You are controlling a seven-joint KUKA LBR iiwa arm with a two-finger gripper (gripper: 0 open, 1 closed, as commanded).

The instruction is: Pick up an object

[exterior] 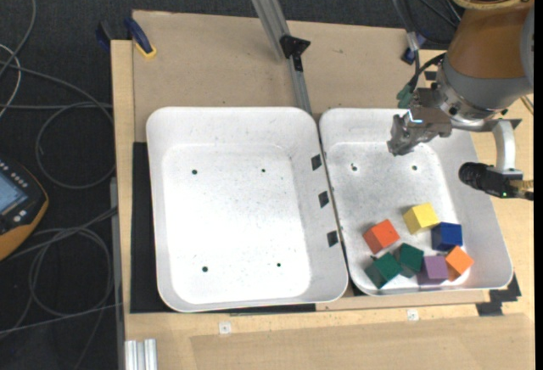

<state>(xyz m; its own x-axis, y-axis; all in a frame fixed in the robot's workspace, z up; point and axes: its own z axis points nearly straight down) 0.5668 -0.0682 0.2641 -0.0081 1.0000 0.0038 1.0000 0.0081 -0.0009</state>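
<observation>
Several small blocks lie bunched at the near end of the right bin [356, 190]: an orange-red block [382, 235], a yellow block [421, 217], a blue block [447, 235], an orange block [459, 260], a purple block [434, 268] and two dark green blocks [411, 258] [384, 269]. My gripper [405, 142] hangs over the far end of the right bin, well apart from the blocks. I see nothing in its grasp.
The left bin [170, 190] sits beside the right one, with black clips along the shared edge. A slanted metal post [271, 12] rises behind the bins. Cables and a device lie on the floor at left.
</observation>
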